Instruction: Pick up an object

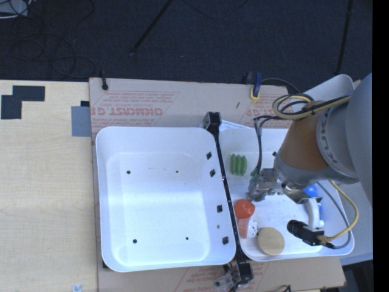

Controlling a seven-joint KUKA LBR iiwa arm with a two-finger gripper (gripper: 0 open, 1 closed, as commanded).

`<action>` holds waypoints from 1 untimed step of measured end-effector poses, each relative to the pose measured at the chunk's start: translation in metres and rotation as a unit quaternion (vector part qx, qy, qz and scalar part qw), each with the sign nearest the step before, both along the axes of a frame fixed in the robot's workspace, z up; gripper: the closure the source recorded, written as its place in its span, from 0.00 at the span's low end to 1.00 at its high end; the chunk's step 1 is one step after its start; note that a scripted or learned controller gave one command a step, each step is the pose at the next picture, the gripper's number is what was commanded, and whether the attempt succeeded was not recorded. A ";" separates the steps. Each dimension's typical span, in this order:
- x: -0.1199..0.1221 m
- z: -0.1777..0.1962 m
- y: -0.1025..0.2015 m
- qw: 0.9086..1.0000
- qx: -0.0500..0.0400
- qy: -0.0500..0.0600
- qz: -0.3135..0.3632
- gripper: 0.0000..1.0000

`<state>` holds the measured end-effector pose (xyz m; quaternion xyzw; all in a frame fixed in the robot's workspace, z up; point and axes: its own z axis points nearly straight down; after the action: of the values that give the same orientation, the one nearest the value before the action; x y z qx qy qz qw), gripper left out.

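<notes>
My gripper [259, 188] hangs low over the right bin [276, 215], near its middle. Just below and to its left lies a red and orange object [244, 212], close to the gripper but with no visible contact. A small green ribbed object [238, 164] lies toward the bin's back left. A tan round disc [271, 241] rests at the front of the bin. A blue and white object [312, 203] sits to the right, partly hidden by the wrist. I see nothing held in the gripper.
The left bin [121, 163] stands beside the right one, with a black divider rail [222, 181] between them. The grey arm with its orange band [304, 145] covers the right bin's back right. Cardboard [152, 105] lies under both bins.
</notes>
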<state>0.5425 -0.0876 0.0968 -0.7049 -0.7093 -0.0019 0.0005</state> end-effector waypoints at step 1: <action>-0.011 0.096 0.056 1.000 0.000 -0.001 0.000 1.00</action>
<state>0.5320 -0.0311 0.1928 -0.7051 -0.7091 -0.0025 -0.0006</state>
